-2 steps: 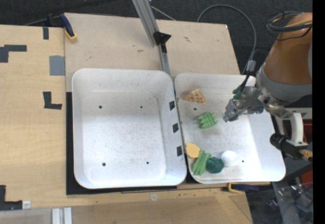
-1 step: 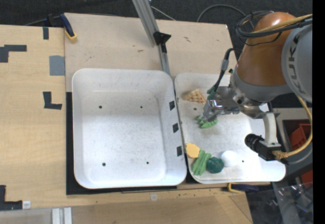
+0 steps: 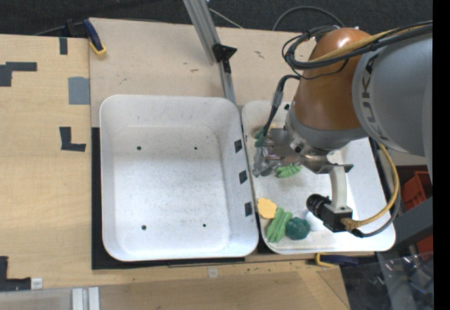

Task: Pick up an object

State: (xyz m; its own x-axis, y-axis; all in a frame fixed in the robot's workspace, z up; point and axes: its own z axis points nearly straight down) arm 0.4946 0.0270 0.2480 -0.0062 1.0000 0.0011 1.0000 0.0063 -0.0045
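1. Near edge of the right bin: a yellow piece, a light green ridged piece and a dark green round piece lie clustered together, touching or nearly so, close to the bin's left wall.
2. Mid right bin: my gripper hangs low over the bin's left side, beside the divide between the bins. A green object lies just beside it; a further scrap of green shows at its upper side. Whether my gripper is spread or pressed together, I cannot tell.
3. My arm, grey with its orange band, covers much of the right bin.
4. Left bin: white, speckled floor, adjoining the right bin.
5. Far: the wooden bench.
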